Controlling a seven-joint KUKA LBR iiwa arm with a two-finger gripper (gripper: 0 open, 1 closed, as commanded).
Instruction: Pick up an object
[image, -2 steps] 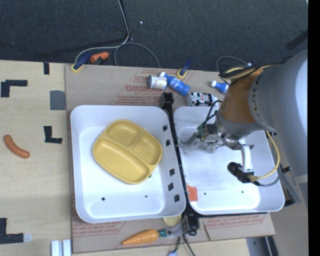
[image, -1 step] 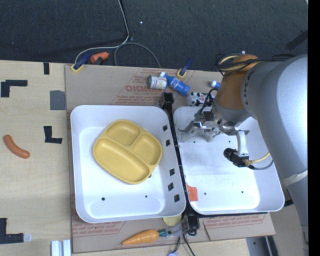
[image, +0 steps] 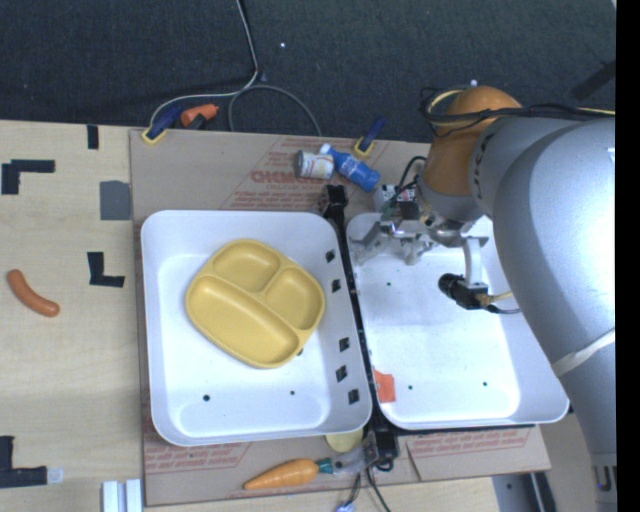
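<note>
- You get even, bright overhead light on both bins (image: 160, 250), with no harsh glare on the white.
- The yellow tray (image: 256, 300) casts only a soft shadow.
- The arm (image: 560, 220), close at right, looks soft and shows a pale sheen.
- The far floor stays dark.

Cardboard sheet (image: 250, 180), upper edge above the left bin (image: 160, 300): red printed lettering, partly covered, too blurred to read.
Cardboard sheet, lower edge below both bins: more red print, letters not legible.
Small bottle (image: 318, 163) lying on the cardboard: label present, text too small to make out.
Black marks on the bench (image: 60, 230): plain shapes, not characters.
</note>
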